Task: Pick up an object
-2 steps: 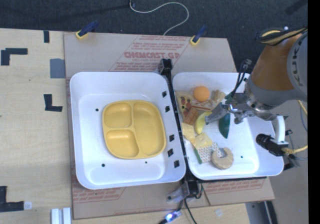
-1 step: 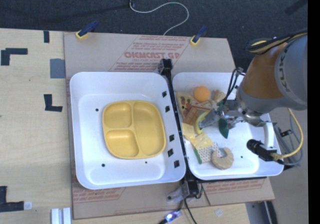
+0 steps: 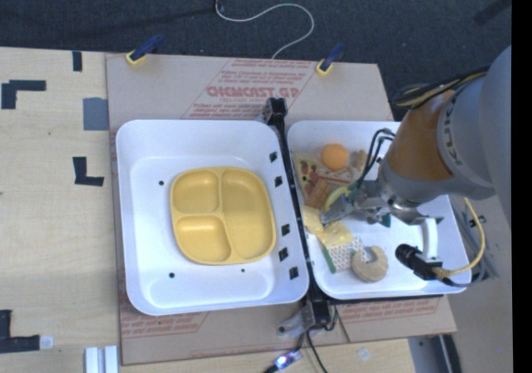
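My claw (image 3: 342, 207) is low in the right bin (image 3: 432, 280), over the pile of objects (image 3: 328, 197). I cannot tell its state.

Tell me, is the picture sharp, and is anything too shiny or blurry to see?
Camera view: even, soft light with faint shadows. The yellow plate in the left bin looks clear, with a mild shine. The small things in the right bin are soft and hard to tell apart, apart from an orange ball. The arm looks slightly blurred.
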`<state>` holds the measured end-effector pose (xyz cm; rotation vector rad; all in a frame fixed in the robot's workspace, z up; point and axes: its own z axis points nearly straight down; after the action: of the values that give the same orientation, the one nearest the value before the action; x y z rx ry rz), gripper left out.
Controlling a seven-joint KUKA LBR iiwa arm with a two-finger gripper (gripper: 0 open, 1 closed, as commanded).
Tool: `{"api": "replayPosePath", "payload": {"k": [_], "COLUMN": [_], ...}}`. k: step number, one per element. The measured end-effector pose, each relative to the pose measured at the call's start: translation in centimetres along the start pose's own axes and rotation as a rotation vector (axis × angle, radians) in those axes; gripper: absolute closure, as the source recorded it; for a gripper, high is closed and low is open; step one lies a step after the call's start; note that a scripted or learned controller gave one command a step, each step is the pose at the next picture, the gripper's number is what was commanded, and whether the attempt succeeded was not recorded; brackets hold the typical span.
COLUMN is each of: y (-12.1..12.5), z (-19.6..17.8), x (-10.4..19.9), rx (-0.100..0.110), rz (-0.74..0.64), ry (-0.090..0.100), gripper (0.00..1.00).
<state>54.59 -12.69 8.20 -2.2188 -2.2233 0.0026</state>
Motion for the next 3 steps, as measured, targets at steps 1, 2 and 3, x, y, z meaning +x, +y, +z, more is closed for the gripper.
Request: {"api": "replayPosePath", "payload": {"k": [1, 2, 3], "y": [0.1, 0.5, -0.4], "z": [-1.3, -6.9, -12.1], "x": [0.0, 0.9, 1.3], "rx": [-0.001, -0.004, -0.005], "rz": [0.001, 0.000, 0.000], "ry": [0.000, 0.001, 0.000], "gripper": [1.00, 1.00, 1.00]}}
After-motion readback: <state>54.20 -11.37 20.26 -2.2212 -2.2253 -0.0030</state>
